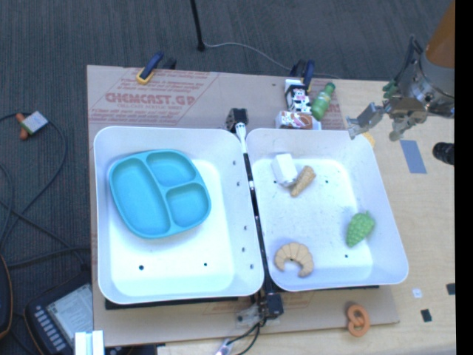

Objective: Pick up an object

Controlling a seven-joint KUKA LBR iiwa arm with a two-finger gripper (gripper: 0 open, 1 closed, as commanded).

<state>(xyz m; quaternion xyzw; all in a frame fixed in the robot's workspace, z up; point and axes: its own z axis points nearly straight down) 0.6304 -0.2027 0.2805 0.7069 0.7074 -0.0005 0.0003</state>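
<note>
1. Jaws (381, 120): spread apart, clamped on nothing; they hang over the table beyond the far right corner of the right bin, at the end of the grey arm (429, 80) that enters from the upper right.
2. Right bin (388, 220): shallow, white, holding four loose items, all clear of the jaws.
3. White block (283, 167): far left part of the right bin, touching or just beside the tan stick.
4. Tan stick-shaped piece (302, 181): lies at a slant just right of the white block.
5. Green bumpy item (359, 228): right side of the right bin, like a bunch of grapes, well apart from the others.
6. Croissant-shaped item (295, 259): near edge of the right bin, left of centre.
7. Left bin (222, 265): white, beside the right bin, their inner edges meeting.
8. Blue divided plate (159, 192): three compartments, lying in the far left part of the left bin.
9. Table (425, 220): pale wood on the right, with a brown printed cardboard sheet (148, 98) under the bins.
10. Green bottle (321, 101): on the table just beyond the right bin, beside a small printed packet (297, 117).
11. Orange ring-shaped item (358, 319): on the table, near side, just outside the right bin.
12. Blue-and-yellow clamp (151, 66): far edge of the cardboard.
</note>
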